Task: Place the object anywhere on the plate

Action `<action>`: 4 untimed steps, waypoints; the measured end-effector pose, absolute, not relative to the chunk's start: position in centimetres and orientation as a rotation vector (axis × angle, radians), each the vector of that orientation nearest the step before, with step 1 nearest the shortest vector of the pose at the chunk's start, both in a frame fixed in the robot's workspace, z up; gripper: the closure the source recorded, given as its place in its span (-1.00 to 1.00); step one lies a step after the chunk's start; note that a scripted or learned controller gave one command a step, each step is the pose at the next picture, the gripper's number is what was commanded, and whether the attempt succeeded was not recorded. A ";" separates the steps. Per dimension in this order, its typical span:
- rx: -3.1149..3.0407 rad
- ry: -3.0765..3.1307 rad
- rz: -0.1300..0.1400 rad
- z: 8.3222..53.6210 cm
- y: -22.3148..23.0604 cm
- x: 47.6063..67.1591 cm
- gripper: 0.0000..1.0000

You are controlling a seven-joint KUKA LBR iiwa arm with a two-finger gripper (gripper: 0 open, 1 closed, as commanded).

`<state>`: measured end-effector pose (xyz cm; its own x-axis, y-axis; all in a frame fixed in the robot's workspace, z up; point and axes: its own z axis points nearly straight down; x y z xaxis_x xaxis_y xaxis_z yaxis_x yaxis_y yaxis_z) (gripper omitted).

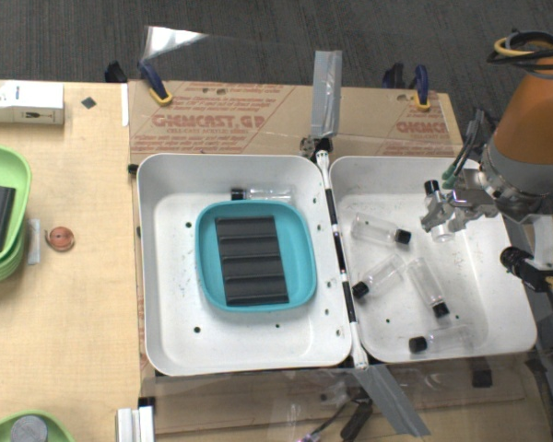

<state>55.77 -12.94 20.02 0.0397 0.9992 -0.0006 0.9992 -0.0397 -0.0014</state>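
We cannot tell the state of our gripper (440, 224), which hangs over the right bin (525, 334). Clear vials (380, 234) lie just beside and below it, the teal plate (304, 247) well off to its left. Being smooth, round and see-through, a vial may roll or slip free.

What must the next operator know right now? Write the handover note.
Gripper: over the right bin's upper right part; whether it holds a vial cannot be told.
Clear vials with black caps: several loose in the right bin, e.g.; another in the left bin, behind the teal plate.
Plate carries a black ribbed tray.
Done: no vial on the plate.
Left: pick one, place it on the plate.
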 end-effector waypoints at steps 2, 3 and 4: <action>-2.168 -2.271 0.004 20.5 -4.3 52.0 -1.00; -2.163 -2.278 0.004 21.1 -10.5 53.7 -1.00; -2.217 -2.226 0.005 34.9 -13.5 55.8 -1.00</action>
